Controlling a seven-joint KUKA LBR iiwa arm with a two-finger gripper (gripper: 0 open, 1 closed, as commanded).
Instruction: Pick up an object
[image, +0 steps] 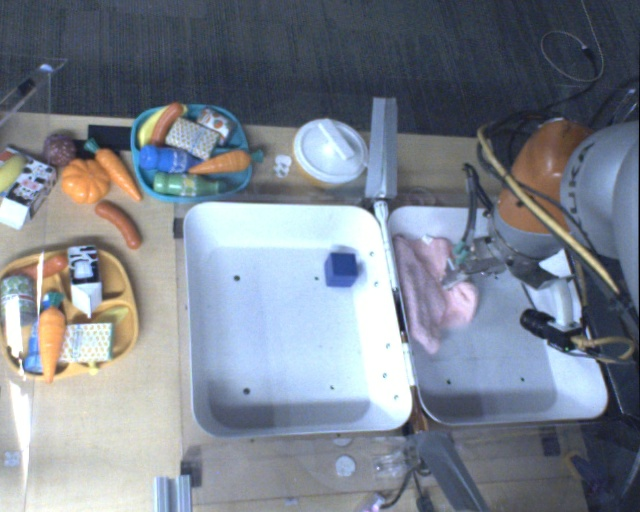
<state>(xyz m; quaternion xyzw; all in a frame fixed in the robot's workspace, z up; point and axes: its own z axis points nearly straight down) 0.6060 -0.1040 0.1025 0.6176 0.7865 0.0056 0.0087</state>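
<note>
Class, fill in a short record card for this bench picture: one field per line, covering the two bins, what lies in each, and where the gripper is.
left bin: holds one blue cube, near its right wall
right bin: holds a crumpled pink cloth along its left side
gripper: over the right bin, at the cloth's right edge
arm: reaches in from the right
grasp: cannot be judged

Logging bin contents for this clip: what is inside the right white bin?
A crumpled pink cloth lies in the right white bin, with the gripper at its edge. Anything beneath the cloth is hidden.
</note>
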